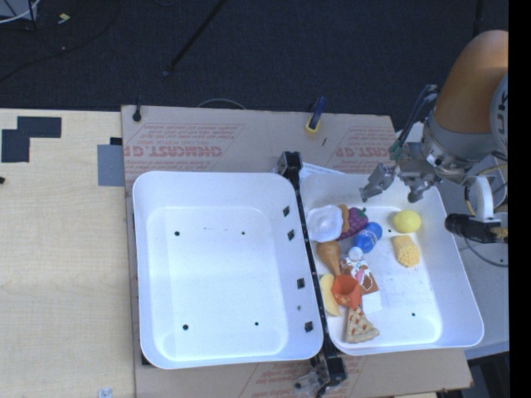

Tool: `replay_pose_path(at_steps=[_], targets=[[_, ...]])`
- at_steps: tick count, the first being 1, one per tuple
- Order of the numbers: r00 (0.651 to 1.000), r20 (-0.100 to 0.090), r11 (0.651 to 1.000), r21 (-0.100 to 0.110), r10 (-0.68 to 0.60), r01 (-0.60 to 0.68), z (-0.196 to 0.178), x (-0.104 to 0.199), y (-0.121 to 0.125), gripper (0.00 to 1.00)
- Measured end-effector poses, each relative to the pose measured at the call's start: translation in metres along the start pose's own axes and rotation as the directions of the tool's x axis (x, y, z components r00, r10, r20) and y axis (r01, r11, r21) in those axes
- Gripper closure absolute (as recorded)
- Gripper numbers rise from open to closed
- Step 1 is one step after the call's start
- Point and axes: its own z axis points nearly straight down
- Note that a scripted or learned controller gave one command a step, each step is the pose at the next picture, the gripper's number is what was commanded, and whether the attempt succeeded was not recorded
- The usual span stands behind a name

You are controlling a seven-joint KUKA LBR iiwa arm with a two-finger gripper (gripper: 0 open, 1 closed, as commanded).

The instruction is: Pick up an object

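My gripper (397, 186) hangs above the back edge of the right bin (448, 305), its two fingers spread apart with nothing between them. Below it in that bin lie a yellow lemon (406, 220) and a corn cob (406, 250). Further left sit a white cup (324, 221), purple grapes (357, 219), a blue piece (368, 236), an ice cream cone (329, 256), a red cup (346, 289), a yellow piece (328, 295) and a pizza slice (359, 325). The gripper touches none of them.
The left bin (216, 264) lies beside the right one, with a black divider (304, 255) between them. Both rest on a cardboard sheet (207, 143). A blue-and-yellow clamp (314, 116) stands at the cardboard's back edge.
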Motion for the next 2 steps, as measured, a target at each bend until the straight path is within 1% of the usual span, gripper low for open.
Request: replay_pose_path(at_steps=[1,2], targets=[[1.000,-0.004,1.000,0.016,0.001,-0.001,0.129,0.017,-0.048,0.00],[1.000,-0.003,1.000,0.011,0.007,-0.007,0.117,0.014,-0.045,1.00]])
